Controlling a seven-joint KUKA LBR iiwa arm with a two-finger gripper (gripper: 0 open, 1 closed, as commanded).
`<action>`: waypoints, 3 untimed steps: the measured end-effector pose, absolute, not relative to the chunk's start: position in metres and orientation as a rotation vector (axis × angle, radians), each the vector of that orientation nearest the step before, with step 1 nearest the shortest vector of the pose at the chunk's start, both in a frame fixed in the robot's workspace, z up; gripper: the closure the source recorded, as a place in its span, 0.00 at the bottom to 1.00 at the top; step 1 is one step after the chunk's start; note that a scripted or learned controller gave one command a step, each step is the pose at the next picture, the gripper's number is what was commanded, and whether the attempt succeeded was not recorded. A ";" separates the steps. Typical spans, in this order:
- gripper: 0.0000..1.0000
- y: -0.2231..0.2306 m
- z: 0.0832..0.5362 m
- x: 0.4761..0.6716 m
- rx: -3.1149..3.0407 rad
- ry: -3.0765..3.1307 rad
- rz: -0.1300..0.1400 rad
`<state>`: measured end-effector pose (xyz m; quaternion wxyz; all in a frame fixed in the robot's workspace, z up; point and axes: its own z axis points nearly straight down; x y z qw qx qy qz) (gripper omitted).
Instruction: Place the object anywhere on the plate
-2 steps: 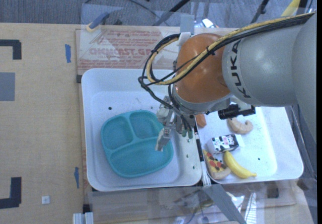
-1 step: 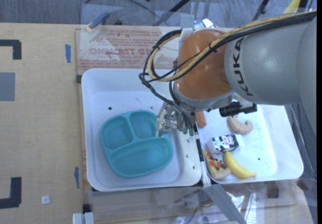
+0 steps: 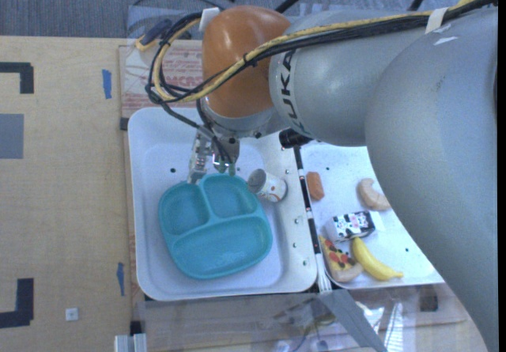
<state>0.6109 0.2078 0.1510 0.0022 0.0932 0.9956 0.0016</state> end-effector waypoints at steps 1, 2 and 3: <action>1.00 0.110 0.093 0.583 0.448 3.101 0.017; 0.00 0.112 0.094 0.583 0.444 3.104 0.021; 0.00 0.051 0.186 0.634 0.725 3.052 0.003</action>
